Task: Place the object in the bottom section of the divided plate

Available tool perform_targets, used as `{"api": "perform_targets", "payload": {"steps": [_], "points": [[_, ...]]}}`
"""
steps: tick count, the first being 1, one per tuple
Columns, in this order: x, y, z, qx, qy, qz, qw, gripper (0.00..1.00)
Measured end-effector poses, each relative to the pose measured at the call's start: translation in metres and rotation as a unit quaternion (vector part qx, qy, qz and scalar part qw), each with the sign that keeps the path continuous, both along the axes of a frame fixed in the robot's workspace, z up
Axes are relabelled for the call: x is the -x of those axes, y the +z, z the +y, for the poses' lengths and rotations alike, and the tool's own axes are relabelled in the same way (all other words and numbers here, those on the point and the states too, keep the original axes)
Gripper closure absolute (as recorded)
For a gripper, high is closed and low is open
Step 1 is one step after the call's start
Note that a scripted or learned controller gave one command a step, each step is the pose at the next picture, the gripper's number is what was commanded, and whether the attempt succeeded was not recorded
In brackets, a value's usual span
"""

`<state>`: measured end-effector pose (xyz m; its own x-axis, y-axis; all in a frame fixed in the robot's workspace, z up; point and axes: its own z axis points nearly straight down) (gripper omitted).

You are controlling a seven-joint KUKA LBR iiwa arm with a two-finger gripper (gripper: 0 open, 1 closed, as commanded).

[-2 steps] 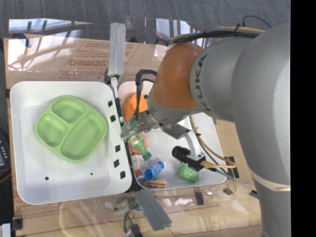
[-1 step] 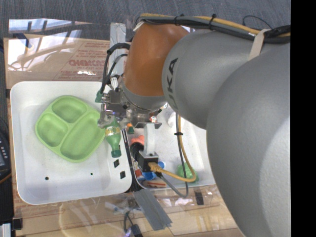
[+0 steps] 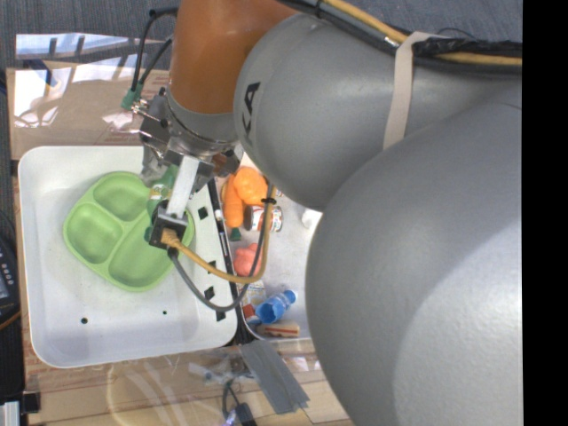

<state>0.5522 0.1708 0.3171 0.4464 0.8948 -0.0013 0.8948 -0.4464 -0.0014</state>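
Placing step, by appearance. The wrist (image 3: pixel 191 136) hangs over the green divided plate (image 3: pixel 98 229). Whether it grips the object cannot be told. Next, it must lower onto the bottom section (image 3: pixel 133 264) and release.

green divided plate (image 3: pixel 106 229) lies in the left bin (image 3: pixel 53 327), gripper (image 3: pixel 160 174) over its 2 o'clock rim; at its 3 o'clock, an orange toy (image 3: pixel 244 192) and a blue bottle (image 3: pixel 277 304).

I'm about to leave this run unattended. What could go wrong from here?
The arm hides what is under its wrist, so a grasp is unconfirmed; a release may deliver nothing. The wrist hangs over the upper right rim of the green divided plate, not its bottom section, so a drop may miss.
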Motion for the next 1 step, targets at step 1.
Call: {"api": "perform_targets", "payload": {"steps": [1], "points": [[0.0001, -0.0004, -0.0003, 0.0001, 0.0, 0.001, 1.0, 0.0]]}}
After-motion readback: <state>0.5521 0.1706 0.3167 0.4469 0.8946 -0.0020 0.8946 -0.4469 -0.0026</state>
